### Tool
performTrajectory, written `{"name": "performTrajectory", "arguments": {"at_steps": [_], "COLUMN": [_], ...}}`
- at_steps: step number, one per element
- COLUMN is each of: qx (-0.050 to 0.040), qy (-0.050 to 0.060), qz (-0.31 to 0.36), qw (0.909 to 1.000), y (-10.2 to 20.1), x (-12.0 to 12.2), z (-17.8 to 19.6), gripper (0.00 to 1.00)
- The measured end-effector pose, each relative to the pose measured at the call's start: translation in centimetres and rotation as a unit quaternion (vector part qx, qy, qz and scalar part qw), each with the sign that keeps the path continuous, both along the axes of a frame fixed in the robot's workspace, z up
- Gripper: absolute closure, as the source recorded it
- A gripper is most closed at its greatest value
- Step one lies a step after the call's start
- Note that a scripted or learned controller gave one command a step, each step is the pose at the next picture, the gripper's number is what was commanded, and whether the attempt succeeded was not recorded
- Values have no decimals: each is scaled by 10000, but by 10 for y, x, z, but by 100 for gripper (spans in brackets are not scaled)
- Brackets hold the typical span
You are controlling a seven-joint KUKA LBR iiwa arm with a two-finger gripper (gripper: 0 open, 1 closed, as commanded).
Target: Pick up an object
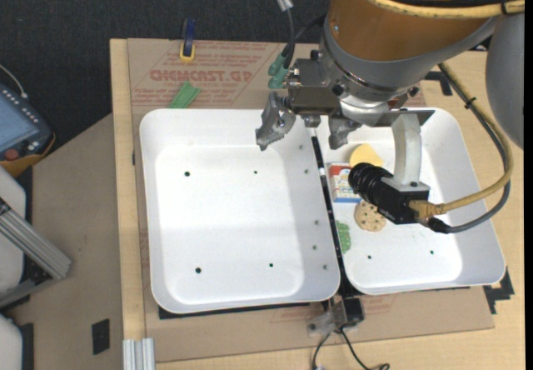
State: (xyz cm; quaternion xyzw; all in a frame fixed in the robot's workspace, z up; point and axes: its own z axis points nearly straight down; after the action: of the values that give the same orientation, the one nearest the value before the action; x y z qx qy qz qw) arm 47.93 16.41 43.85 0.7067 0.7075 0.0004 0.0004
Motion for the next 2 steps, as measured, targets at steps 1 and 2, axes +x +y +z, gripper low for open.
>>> {"name": "performTrajectory", "arguments": {"at_steps": [1, 2], "qx": [-13, -6], "qy": [-46, -27], "qz": [-78, 0], "qw": [10000, 10000], "y": [-131, -122], "x": [10, 10], "z": [53, 61], "gripper": [0, 100]}}
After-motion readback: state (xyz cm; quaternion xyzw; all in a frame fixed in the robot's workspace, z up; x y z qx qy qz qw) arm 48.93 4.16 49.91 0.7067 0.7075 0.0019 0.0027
